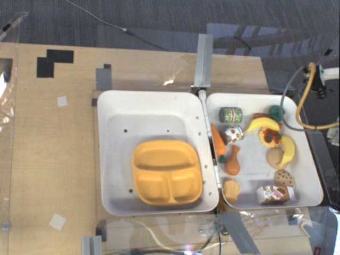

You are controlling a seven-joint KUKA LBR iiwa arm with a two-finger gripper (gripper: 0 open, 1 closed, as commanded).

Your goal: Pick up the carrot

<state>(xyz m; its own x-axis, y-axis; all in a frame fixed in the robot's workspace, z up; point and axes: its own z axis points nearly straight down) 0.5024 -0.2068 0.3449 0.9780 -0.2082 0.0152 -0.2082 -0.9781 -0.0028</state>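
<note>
2 bins (106, 158) are seen; the carrot (218, 139) lies along the right bin's left wall, beside the drumstick (232, 161). Claw state cannot be told. A lengthwise-straddling, wall-clear grasp is advised

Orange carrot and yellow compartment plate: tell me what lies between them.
In the camera view, the orange carrot lies at the right bin's left wall; the yellow compartment plate sits in the left bin. Between them: bare white floor and the bins' adjoining rims.

Robot lab: wooden bench (48, 158), taped white bins (111, 142), cables (297, 97), toy food.
</note>
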